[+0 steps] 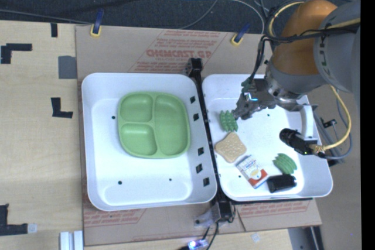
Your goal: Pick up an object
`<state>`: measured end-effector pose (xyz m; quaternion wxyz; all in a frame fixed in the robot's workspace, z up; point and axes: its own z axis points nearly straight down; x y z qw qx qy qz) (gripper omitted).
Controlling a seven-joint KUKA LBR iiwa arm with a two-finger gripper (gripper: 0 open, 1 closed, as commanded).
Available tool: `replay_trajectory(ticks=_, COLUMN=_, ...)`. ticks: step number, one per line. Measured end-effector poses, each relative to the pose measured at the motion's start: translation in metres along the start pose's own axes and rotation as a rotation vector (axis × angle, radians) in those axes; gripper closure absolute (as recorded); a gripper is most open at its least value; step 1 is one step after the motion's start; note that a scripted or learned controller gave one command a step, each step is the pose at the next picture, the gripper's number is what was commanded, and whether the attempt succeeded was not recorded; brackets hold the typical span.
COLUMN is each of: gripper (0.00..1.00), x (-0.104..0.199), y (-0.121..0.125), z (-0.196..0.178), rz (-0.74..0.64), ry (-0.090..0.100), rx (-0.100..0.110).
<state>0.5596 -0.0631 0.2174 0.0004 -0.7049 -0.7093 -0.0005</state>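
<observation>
I see the arm's dark two-finger gripper [245, 109] low over the right white bin [304, 189], just right of the small ridged green toy [228, 120]; I cannot tell its state. Below that toy lies a tan cracker-like square [230, 147]; further off a red-and-white packet [252, 170], a green leafy piece [286, 162] and a black block [282, 183]; the green divided plate [154, 125] sits in the left bin [99, 184].

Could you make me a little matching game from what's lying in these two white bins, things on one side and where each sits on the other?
Things:
1. green divided plate
2. tan cracker
3. black object
4. small ridged green piece

Places:
A. right bin, near its front right corner
B. left bin
C. right bin, just below the gripper
D. right bin, beside the red-and-white packet

Pairs: 1-B, 2-D, 3-A, 4-C
</observation>
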Motion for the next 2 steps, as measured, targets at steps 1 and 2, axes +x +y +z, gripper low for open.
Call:
replay_trajectory(ticks=1, gripper=1.0, x=0.056, y=0.012, z=-0.011, rz=0.0, ry=0.0, rx=0.001)
replay_trajectory(ticks=2, gripper=1.0, x=0.113, y=0.031, z=-0.012, rz=-0.001, ry=0.0, rx=0.001)
